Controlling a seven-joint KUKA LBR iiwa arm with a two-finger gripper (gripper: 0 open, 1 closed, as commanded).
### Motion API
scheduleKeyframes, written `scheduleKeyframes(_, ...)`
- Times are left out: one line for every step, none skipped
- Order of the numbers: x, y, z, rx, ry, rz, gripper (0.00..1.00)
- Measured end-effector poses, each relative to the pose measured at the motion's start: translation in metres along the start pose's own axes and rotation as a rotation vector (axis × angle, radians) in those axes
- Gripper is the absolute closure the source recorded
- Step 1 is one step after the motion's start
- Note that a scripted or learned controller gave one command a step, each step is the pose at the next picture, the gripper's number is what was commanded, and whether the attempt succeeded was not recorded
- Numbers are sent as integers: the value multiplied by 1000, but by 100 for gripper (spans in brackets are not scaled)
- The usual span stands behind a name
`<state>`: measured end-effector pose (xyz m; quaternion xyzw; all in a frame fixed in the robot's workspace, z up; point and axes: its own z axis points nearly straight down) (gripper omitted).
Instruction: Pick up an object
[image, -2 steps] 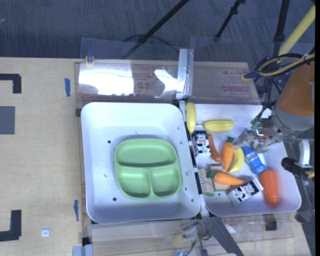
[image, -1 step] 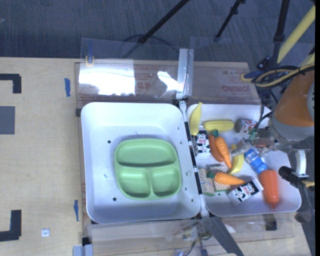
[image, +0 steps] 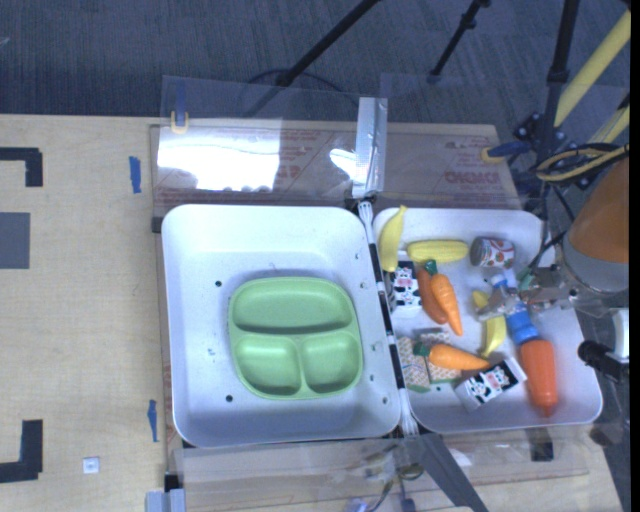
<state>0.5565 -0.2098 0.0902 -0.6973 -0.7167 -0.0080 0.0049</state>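
Stood side by side on the bench (image: 70, 330): left bin (image: 190, 240) and right bin (image: 590, 405). Lay inside the left bin: a divided tray (image: 295, 335). Crowded the right bin: a banana (image: 392, 236) along its left wall, another banana (image: 437, 250) just right of it, a can (image: 492, 251) farther right, two carrots (image: 441, 300) toward the middle, a bottle (image: 536, 365) at the right, a small carton (image: 490, 383) near the front.

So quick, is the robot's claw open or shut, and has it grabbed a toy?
Two-finger gripper: low among the toys in the right white bin; its state cannot be told.
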Motion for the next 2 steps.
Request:
scheduleKeyframes(0,1,-9,-4,-4,0,100)
scheduleKeyframes(79,35,-117,4,-19,-46,100)
